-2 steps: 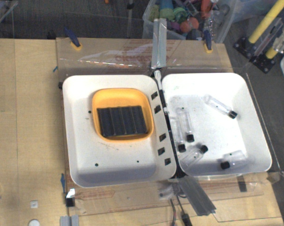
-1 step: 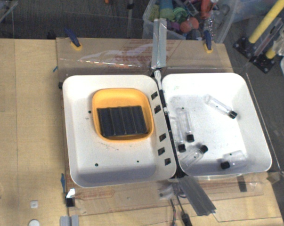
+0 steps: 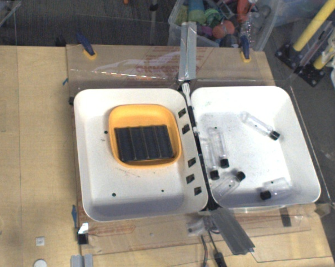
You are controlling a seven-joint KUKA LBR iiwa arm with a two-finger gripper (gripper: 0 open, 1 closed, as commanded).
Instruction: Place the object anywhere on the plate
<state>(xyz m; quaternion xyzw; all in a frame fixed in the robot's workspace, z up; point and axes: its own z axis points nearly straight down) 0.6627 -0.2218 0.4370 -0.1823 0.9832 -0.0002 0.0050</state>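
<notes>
Orange plate sits in the left bin, clear capped tubes in the right bin; the gripper's state cannot be told.

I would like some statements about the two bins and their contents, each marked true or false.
1. The orange plate lies in the left bin. True.
2. A dark ribbed block rests on the plate. True.
3. The clear tubes with black caps lie in the left bin. False: they lie in the right bin.
4. The plate is blue. False: it is orange.
</notes>
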